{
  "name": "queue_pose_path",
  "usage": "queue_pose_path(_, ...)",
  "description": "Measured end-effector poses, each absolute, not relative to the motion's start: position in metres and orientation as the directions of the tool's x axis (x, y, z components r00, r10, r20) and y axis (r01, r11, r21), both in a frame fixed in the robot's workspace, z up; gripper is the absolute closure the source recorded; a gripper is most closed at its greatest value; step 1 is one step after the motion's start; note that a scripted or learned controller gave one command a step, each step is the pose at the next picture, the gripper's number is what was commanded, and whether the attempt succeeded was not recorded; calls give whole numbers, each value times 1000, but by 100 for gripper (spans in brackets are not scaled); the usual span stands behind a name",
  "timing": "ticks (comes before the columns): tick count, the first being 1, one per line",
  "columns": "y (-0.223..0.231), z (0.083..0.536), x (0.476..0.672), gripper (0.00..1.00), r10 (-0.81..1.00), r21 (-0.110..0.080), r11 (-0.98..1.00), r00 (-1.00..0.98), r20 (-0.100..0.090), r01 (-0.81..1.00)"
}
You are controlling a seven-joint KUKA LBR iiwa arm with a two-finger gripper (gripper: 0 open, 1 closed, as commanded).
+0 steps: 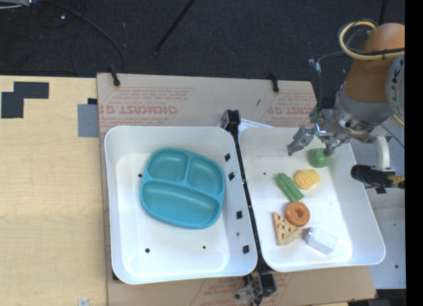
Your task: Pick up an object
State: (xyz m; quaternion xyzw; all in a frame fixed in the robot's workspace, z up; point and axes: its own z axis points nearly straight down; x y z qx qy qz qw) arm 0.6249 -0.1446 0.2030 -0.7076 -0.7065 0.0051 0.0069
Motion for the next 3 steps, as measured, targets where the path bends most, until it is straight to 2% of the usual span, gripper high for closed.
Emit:
queue_pose_path(1,-145,212,628,0,1000,-3,0,0,1,1000)
queue_pose_path(2,-142,147,625,0,1000,-8,1,-1,1,1000)
queue_pose_path(3,-142,99,628,0,1000,6,1,-1,-4,1000)
